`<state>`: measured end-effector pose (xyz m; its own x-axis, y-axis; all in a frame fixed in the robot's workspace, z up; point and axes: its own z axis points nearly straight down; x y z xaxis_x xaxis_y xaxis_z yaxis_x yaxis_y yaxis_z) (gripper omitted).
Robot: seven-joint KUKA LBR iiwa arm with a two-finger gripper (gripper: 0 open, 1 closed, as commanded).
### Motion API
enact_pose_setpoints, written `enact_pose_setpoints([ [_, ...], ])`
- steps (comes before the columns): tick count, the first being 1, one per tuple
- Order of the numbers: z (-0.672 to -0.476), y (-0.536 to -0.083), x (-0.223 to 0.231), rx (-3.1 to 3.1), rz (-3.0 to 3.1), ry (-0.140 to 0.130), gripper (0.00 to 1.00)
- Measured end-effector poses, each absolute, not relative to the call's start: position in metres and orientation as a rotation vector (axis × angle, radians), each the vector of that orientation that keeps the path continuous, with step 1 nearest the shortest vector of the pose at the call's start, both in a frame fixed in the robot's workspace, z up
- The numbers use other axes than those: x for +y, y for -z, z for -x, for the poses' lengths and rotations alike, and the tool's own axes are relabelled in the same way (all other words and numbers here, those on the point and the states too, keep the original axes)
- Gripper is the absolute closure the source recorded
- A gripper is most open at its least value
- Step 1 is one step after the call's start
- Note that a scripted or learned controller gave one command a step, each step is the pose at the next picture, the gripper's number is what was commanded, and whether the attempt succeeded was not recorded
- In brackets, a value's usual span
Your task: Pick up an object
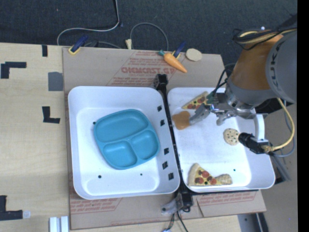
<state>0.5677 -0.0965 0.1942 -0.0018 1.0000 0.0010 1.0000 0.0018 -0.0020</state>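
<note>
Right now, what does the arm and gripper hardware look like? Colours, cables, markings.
The arm is grey with a broad orange band above the wrist and dark lettering on its grey shell. The gripper is metallic grey with two slim fingers. A yellow cable loops from a black connector beside the wrist, and black cables run over the orange band.

A robotics lab, by every sign: grey KUKA arm reaching over two white bins on a cardboard-topped bench. Loose cables trailing across dark carpet, black tape marks on the wood. Toy food as props, a plastic carrot and pizza slices.
</note>
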Motion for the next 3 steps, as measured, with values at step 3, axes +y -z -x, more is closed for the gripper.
enact_pose_setpoints([
  [3,-0.635,-0.087,-0.129,-2.228,2.221,0.001,0.0],
])
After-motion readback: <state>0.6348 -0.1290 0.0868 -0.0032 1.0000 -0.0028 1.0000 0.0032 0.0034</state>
